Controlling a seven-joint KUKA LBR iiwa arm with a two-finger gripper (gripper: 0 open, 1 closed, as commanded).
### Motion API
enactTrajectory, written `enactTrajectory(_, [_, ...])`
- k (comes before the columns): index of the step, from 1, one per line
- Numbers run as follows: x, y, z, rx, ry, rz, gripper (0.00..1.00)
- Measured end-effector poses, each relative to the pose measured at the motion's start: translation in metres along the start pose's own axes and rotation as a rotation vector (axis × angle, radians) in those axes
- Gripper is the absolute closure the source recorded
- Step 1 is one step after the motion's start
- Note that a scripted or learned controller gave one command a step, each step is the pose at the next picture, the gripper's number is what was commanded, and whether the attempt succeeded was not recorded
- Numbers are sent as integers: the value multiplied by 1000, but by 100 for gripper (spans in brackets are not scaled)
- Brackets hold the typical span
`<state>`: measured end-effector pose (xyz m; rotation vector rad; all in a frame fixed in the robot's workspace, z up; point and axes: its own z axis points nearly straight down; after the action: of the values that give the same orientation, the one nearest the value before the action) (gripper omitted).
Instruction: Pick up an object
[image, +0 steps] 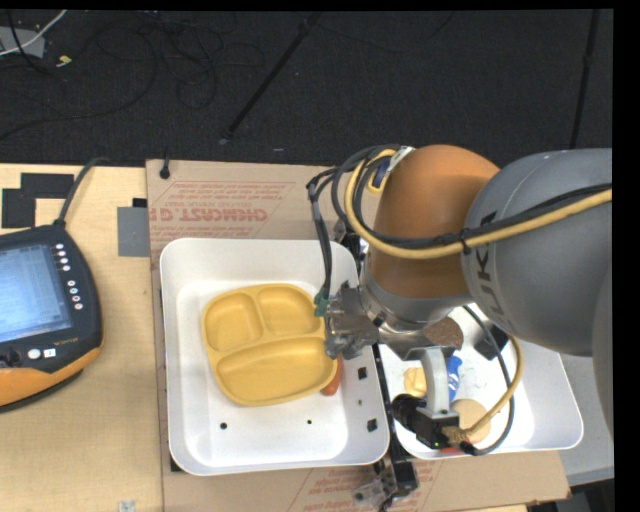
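Yellow plastic tray (268, 343) is lying flat in the left bin (190, 300), three sections showing, its 3 o'clock edge tucked under the arm | gripper (340, 335) is hovering at that edge, you cannot tell its state | nothing is looking lifted, so you are still waiting on the pick.
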<state>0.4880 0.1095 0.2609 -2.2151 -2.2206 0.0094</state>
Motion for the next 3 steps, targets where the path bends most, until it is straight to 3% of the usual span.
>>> enactTrajectory(1, [-39, -13, -93, -14, 1, 4, 100])
enactTrajectory(2, [-52, -13, -122, -8, 0, 1, 100])
enactTrajectory(3, [-113, -14, -202, -15, -1, 7, 100])
